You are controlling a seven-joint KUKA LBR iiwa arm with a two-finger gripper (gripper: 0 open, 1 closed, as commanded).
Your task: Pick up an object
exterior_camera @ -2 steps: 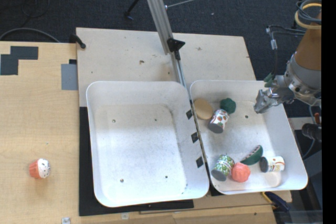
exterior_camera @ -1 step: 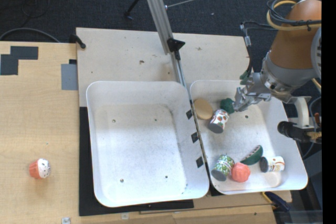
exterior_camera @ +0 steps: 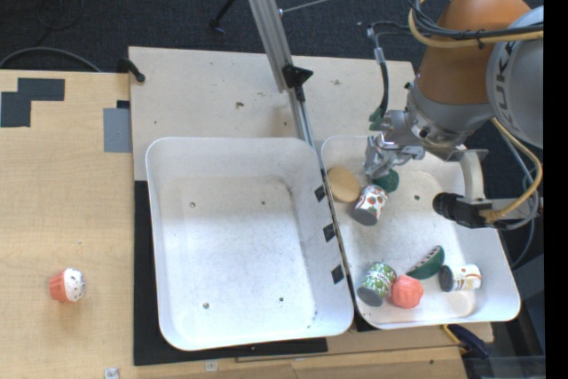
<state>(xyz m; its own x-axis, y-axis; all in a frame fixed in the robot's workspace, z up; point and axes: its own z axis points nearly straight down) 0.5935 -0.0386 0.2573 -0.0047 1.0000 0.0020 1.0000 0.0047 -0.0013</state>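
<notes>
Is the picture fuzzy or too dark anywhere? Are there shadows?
In the camera view, the light is soft and even; the right bin and left bin look bright white without harsh glare. A dark shadow sits on the right bin beside the gripper. The floor at the top is dim. Small toys look slightly soft.

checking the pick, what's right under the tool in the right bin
The tool hangs over a small white patterned cup beside a tan round piece. The tool covers whatever lies directly beneath it.
</notes>
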